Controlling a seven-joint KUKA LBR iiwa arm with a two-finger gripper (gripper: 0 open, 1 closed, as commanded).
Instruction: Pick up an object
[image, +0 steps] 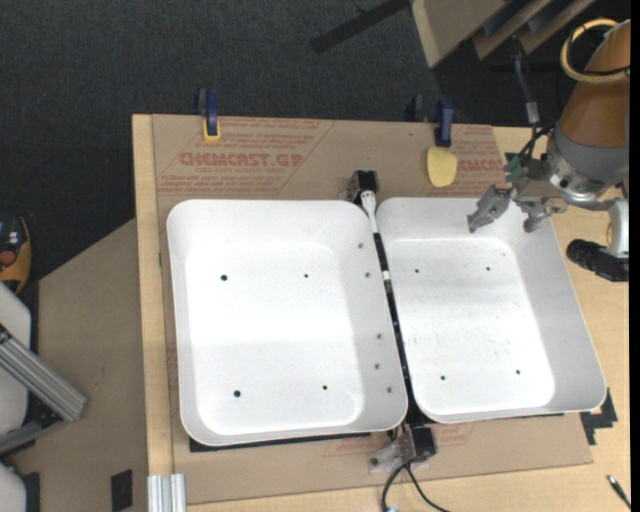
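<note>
- The arm (597, 125) comes in from the far right, its orange band high at the right edge and the grey wrist below it.
- The gripper (510, 212) hangs over the far right corner of the right bin (560, 300), close to that bin's far rim.
- Its two fingers (487, 211) stand spread apart, released, with only white bin floor showing between them; they grip nothing.
- A pale yellow object (441, 166), small and rounded, lies on the brown board (250, 150) just beyond the far rim of the right bin, outside both bins.
- That object sits to the left of the gripper and a little farther back, near it but apart from it.
- A blue clamp (444, 122) grips the board's far edge just behind the yellow object; what the object is cannot be made out.
- A second blue clamp (209, 106) holds the same far edge above the left bin (190, 300).
- The two bins sit side by side, their inner rims touching along a dark strip (386, 290) that runs from far to near.
- A black clip (364, 184) sits at the far end of that strip, and another fitting (412, 445) with a cable sits at its near end.
- Each bin floor bears four small dark dots.
- A metal rail (40, 378) lies off the board at the near left.
</note>
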